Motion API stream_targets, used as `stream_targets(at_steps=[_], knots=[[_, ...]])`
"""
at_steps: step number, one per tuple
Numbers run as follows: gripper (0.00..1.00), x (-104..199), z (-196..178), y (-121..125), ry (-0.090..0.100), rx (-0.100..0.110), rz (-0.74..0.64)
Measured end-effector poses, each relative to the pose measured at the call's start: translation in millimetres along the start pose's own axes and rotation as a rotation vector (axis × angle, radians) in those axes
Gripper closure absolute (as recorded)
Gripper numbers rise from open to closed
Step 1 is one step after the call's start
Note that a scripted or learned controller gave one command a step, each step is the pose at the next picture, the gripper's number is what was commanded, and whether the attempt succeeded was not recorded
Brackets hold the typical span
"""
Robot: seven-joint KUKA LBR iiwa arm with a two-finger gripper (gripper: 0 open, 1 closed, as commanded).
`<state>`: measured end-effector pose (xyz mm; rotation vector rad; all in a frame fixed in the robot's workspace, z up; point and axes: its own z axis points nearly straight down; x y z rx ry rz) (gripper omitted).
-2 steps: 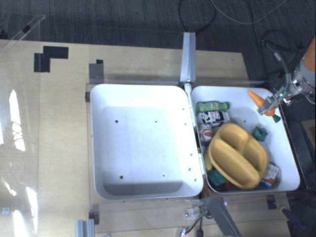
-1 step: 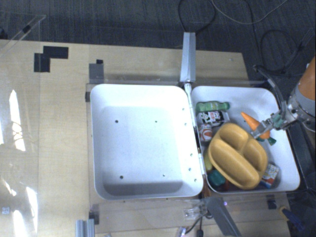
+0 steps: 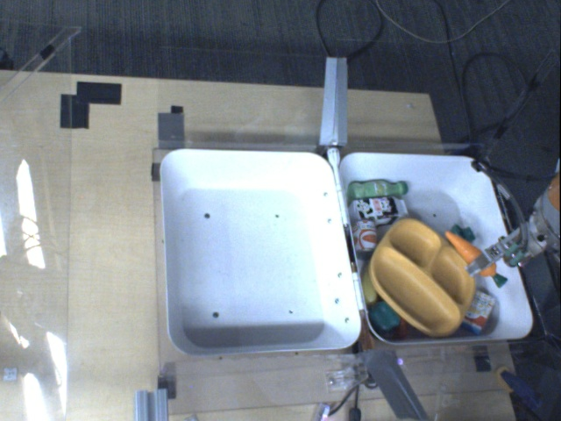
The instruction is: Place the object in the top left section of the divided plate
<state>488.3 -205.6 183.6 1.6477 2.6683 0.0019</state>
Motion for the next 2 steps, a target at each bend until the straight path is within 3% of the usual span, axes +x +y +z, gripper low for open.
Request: stream_targets(at_steps=[1,2], knots=[[1.0,83,8,68,0.002,0.0,0.216],[1.0,166,-1,86,0.004,0.002,0.317]])
